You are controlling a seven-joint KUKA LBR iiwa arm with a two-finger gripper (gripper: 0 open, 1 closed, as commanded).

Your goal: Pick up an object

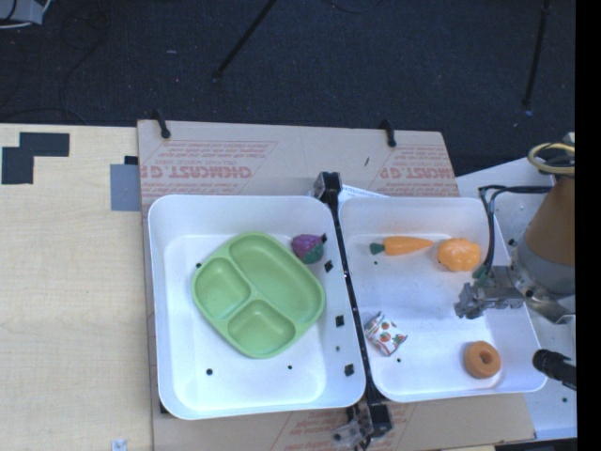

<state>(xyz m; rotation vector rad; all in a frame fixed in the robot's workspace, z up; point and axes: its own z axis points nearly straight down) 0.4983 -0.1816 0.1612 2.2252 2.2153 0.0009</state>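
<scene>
My gripper (472,303) hangs over the right side of the right bin (423,388), with the grey arm and its orange band coming in from the right edge. It sits between an orange round fruit (458,254) just above it and a brown donut (483,359) below it, touching neither as far as I can see. A toy carrot (406,245) lies at the bin's far side, left of the fruit. A small red-and-white packet (384,334) lies near the bin's left wall.
The left bin (178,346) holds a green divided plate (258,294) and a small purple object (306,246) at the plate's upper right. A black divider (346,289) separates the bins. Cardboard lies under both.
</scene>
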